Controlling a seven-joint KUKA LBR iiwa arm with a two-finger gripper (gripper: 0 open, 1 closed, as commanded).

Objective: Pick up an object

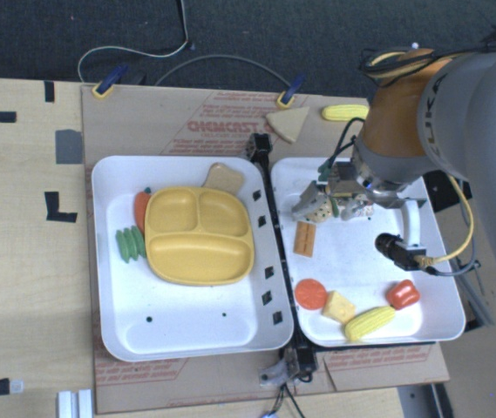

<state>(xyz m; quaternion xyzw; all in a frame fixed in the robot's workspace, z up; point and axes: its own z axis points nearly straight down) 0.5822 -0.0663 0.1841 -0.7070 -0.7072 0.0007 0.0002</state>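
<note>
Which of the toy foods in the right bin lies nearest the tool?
The brown wafer-like block, lying just below the tool. The red round piece, yellow cube, corn and red piece sit farther off.

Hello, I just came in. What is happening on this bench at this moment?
A grey robot arm reaches from the right over the right bin. Its gripper hovers near the bin's top left, just above a brown block, with nothing seen between its fingers. A tomato slice, a cheese cube, a corn cob and a red piece lie along the near edge. The left bin holds a yellow divided plate.
</note>
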